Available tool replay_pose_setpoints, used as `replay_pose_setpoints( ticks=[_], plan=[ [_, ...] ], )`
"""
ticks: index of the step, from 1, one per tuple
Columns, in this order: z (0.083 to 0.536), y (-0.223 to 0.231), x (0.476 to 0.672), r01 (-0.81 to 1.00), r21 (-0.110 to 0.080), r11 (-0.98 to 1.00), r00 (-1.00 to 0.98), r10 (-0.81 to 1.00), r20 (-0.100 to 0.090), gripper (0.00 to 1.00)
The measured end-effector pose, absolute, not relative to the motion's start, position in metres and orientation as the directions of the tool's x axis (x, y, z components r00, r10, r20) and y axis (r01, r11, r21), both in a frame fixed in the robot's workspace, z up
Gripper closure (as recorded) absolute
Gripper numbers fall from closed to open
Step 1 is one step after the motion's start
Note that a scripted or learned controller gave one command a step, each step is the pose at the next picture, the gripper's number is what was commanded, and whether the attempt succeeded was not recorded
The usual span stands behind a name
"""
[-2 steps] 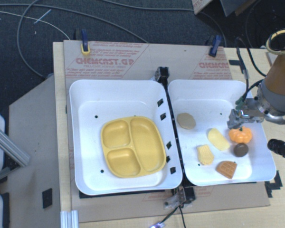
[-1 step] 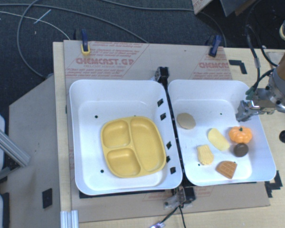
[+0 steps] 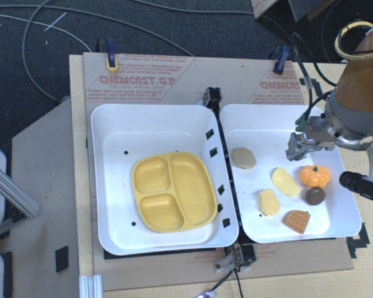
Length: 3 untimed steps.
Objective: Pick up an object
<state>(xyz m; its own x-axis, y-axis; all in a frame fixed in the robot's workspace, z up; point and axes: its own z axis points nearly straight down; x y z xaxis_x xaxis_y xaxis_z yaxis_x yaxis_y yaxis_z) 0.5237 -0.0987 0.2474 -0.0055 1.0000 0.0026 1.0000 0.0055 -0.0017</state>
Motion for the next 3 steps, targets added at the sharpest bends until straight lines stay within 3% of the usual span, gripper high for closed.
replay_pose_setpoints(
  ticks=[1, 2, 3],
  plan=[
    [0.253, -0.044, 0.534, 1.000, 0.002, 0.006, -0.006, 1.000, 0.001, 1.00],
    [0.253, 0.009, 0.558, 1.000, 0.002, 0.004, -0.004, 1.000, 0.001, 1.00],
    [0.238, 0.056, 0.565, 1.000, -0.002, 0.004, -0.004, 1.000, 0.001, 1.00]
  ],
)
